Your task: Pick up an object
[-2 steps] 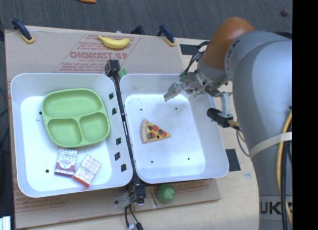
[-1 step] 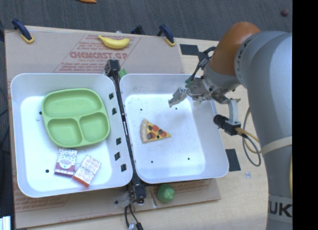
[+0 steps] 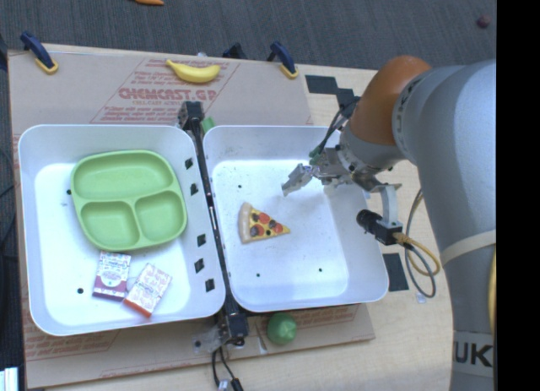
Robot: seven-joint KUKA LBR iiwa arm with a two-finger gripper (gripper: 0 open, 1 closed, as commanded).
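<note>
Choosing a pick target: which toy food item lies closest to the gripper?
The toy pizza slice, lying in the right white bin just below-left of the gripper; the others lie outside that bin.

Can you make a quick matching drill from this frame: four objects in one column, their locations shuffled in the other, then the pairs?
Objects
1. green three-compartment plastic plate
2. toy pizza slice with red toppings
3. yellow toy banana
4. small green ball

Locations
A. on the cardboard beyond the bins, far edge
B. in the left white bin
C. on the bench just outside the right bin's near edge
D. in the right white bin

Pairs: 1-B, 2-D, 3-A, 4-C
</note>
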